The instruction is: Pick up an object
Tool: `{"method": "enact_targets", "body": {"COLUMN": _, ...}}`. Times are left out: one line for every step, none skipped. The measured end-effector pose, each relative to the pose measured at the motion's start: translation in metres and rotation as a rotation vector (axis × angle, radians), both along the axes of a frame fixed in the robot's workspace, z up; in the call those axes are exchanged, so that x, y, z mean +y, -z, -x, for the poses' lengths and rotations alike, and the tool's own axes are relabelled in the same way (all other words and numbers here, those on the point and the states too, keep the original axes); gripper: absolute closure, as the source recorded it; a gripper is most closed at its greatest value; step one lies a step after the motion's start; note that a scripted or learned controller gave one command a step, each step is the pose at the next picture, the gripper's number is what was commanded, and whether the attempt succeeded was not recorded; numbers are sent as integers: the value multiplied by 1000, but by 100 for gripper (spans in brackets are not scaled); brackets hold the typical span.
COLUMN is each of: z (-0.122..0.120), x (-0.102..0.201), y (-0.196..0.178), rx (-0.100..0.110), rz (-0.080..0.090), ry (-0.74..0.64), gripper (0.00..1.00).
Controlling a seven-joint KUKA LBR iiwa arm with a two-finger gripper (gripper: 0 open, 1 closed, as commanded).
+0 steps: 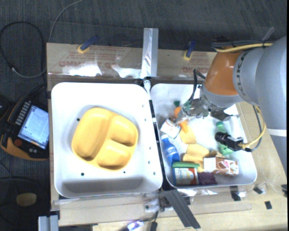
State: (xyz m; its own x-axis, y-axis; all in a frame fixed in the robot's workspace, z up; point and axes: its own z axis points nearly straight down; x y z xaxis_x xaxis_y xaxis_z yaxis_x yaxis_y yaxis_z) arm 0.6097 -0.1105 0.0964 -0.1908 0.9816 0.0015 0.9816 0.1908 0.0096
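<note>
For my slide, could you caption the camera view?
KUKA arm's gripper hovers over cluttered right bin; yellow object fills left bin.

two white bins sit side by side, a left bin (62,129) and a right bin (248,170). the left holds one big yellow lumpy thing (104,137). the right holds a jumble: two pale yellow blocks (195,151), one blue bottle (170,151), one can (185,173), one small carton (223,165), and smaller bits too tangled to count.
</note>
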Motion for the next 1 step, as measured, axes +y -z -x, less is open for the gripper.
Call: {"method": "enact_targets", "body": {"z": -12, "x": 24, "y": -83, "rx": 16, "rz": 4, "ry": 232, "gripper": 100}}
